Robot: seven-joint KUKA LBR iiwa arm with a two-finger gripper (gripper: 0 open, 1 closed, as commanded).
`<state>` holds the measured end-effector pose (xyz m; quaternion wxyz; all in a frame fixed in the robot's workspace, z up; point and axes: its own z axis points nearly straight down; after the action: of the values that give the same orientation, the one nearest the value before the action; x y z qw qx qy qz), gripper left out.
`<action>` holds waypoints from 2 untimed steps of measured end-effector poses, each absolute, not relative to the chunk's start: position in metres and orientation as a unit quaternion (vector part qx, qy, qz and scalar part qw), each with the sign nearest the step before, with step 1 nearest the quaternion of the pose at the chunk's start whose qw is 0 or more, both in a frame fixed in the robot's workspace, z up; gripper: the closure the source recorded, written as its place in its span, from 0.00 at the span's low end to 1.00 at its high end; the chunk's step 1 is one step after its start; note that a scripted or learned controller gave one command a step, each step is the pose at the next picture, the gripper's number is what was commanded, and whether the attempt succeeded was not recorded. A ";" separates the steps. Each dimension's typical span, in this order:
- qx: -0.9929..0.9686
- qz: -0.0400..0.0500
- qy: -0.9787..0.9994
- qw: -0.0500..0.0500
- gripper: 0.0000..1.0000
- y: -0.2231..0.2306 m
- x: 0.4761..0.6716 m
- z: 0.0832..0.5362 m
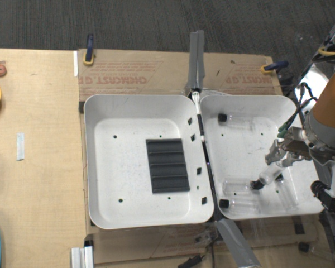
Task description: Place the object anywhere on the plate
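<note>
Bottle (pixel 266 178), seemingly a small clear one with a dark cap, lies in the right bin (pixel 243 102), just under the gripper (pixel 276 159); whether the claw grips it I cannot tell. Plate (pixel 167 165), the dark ribbed slab, sits mid left bin (pixel 100 108). A good pick would close squarely across the bottle's body and lift clear of the bin walls before crossing left.

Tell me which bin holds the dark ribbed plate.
The left bin: the plate lies flat at its centre. The right bin, where the claw works, has none.
</note>
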<state>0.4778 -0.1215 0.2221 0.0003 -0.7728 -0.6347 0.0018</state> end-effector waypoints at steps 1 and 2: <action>-0.767 0.002 -0.642 0.001 1.00 -0.053 0.488 0.190; -0.777 0.002 -0.629 0.001 1.00 0.026 0.510 0.190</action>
<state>0.5097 0.0258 0.1900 0.0005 -0.7771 -0.6294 0.0025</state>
